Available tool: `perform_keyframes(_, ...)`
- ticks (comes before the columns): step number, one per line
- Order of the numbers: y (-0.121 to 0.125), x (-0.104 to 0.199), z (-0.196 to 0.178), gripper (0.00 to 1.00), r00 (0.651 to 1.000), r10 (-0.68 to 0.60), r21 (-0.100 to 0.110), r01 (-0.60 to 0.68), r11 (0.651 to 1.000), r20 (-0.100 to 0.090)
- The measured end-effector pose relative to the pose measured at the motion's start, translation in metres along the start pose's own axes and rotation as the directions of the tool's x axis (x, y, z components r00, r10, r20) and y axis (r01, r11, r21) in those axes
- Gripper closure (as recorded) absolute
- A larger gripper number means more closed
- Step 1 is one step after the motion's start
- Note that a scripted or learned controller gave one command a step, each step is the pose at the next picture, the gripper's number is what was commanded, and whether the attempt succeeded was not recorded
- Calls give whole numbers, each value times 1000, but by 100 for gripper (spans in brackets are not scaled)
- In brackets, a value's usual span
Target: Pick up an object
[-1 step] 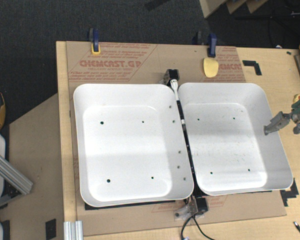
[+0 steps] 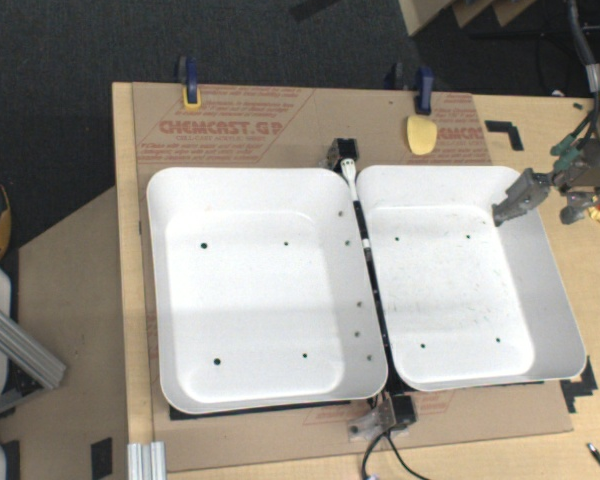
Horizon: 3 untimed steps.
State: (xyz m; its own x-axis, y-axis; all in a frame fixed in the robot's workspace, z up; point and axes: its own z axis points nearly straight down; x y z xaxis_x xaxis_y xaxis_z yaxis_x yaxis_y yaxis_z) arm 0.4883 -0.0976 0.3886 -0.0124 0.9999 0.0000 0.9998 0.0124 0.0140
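My gripper (image 2: 540,193) reaches in from the right edge and hangs over the far right corner of the right bin (image 2: 540,268). Its grey tip points down and left toward the bin's floor. Nothing can be seen held in it. A small yellow rounded piece (image 2: 421,134) lies on the brown board behind the right bin, below a blue clamp (image 2: 423,86). The left bin (image 2: 170,268) sits beside the right one, and both show plain white floors with a few small dark dots.
Both bins rest on a brown board (image 2: 230,123) with red print, clamped at the back by a second blue clamp (image 2: 189,73). A black strip (image 2: 365,258) runs between the bins. Cables (image 2: 380,438) sit at the front edge. Dark floor surrounds the bench.
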Motion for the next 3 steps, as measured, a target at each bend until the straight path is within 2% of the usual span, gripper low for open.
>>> perform_keyframes(1, 0, -6, -4, 100, 1000, 11, 9, -11, 1000, 2)
perform_keyframes(2, -6, 87, 104, 100, 1000, 5, 23, -5, 1000, -3)
perform_keyframes(3, -6, 119, -41, 100, 1000, 6, -4, -6, 1000, -2)
